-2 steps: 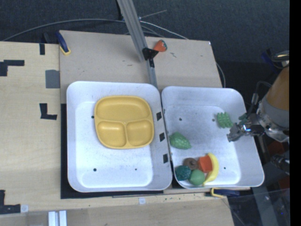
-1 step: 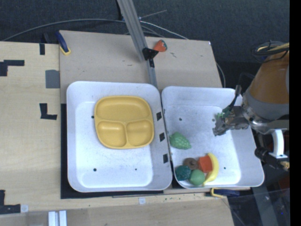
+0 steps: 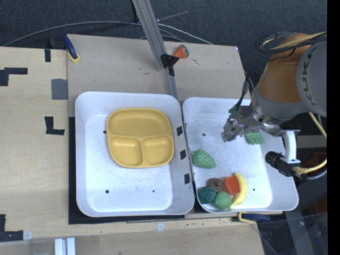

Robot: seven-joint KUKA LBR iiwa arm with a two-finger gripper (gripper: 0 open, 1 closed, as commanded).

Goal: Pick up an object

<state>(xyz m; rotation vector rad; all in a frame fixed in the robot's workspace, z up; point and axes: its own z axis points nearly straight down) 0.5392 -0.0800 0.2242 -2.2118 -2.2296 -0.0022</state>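
My gripper (image 3: 229, 134) hangs over the middle of the right bin (image 3: 212, 110), fingers pointing down at bare bin floor. A light green bumpy toy (image 3: 254, 138) lies just to its right, beside the wrist. A green leafy toy (image 3: 203, 159) lies below and left of the fingers, apart from them. In the bin's front corner sits a pile: a brown ring (image 3: 215, 184), a red piece (image 3: 232, 185), a yellow banana (image 3: 241, 189), a teal piece (image 3: 206, 195) and a green ball (image 3: 223, 200). Nothing shows between the fingers.
The left bin (image 3: 90, 158) holds a yellow divided plate (image 3: 141, 137). A grey pole (image 3: 150, 25) with a black clamp and a red-orange clip (image 3: 181, 51) rises behind the bins. A black cable connector (image 3: 279, 162) juts from the arm over the right bin's right side.
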